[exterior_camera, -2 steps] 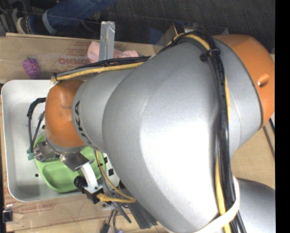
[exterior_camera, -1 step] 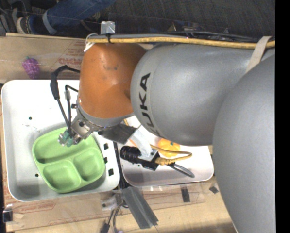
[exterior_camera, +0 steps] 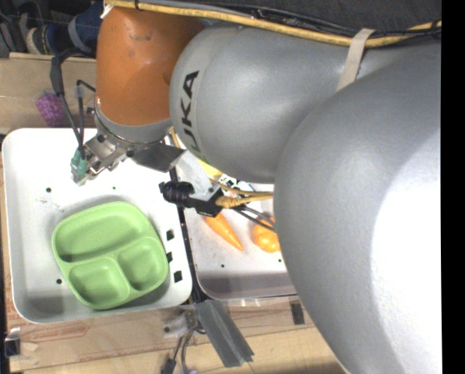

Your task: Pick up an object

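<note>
The smooth grey arm (exterior_camera: 310, 131) is filling the view above the white bins (exterior_camera: 22, 209). A glossy green three-compartment plate (exterior_camera: 107, 259) is lying in the left bin. Right of the plate, an orange carrot (exterior_camera: 224, 232) is lying in the right bin. The gripper (exterior_camera: 88, 162) is hovering above the plate's far side; its finger state cannot be told.

The large grey robot arm (exterior_camera: 294, 107) has a smooth, glossy shell, as does its orange band (exterior_camera: 135, 61). The green divided plastic tray (exterior_camera: 107, 259) looks matt and smooth, resting in a white plastic bin (exterior_camera: 22, 209). The bench edge (exterior_camera: 53, 335) looks like bare wood.
</note>
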Available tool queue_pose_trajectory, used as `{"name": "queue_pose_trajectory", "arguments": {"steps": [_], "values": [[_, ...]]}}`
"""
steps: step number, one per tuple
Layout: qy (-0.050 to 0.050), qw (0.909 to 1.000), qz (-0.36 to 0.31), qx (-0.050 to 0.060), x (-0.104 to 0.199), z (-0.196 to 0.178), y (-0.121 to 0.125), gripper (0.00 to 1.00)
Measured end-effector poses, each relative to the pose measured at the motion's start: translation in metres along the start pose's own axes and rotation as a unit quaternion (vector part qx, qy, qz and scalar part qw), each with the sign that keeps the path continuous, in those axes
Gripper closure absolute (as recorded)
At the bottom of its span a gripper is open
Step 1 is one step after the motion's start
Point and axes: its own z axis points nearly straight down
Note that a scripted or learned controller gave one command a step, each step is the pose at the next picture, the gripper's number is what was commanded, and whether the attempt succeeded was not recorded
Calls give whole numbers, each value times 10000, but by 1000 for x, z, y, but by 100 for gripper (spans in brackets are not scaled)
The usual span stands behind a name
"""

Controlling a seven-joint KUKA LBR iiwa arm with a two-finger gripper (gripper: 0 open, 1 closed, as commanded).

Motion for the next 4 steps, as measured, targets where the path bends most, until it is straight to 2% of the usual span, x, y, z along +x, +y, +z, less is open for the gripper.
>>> {"name": "queue_pose_trajectory", "arguments": {"steps": [1, 2, 3, 4], "values": [[8, 9939, 1105, 20, 48, 99, -60, 100], [5, 9997, 262, -6, -25, 83, -24, 100], [9, 9978, 663, -19, 40, 173, -49, 100], [1, 10000, -84, -18, 17, 54, -7, 100]]}}
